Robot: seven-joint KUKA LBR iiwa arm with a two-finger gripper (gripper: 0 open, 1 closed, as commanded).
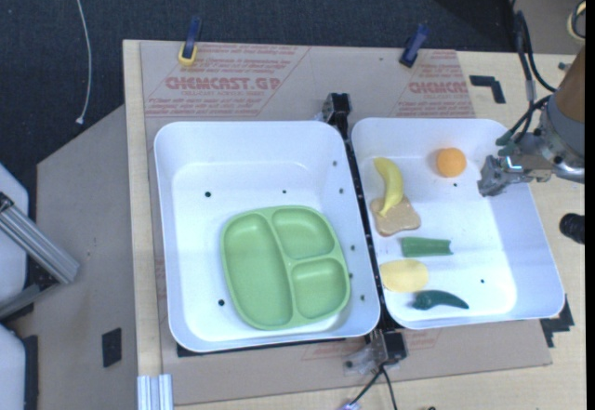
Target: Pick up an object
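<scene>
"CHEMCAST GP" was printed in red on the board (pixel 232 78) at upper centre. The gripper (pixel 493 178) was seen at the right bin's (pixel 521 250) upper right edge, its opening impossible to tell. The orange ball (pixel 451 162) lay just left of it.

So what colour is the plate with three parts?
Light green: the divided plate in the left bin, seen in the camera view.

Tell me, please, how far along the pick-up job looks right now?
Nothing looks picked yet: the banana, orange and other toy foods all lie in the right bin. In hand: the gripper hovers at that bin's right edge, near the orange. Left: descending, grasping and lifting one item.
</scene>
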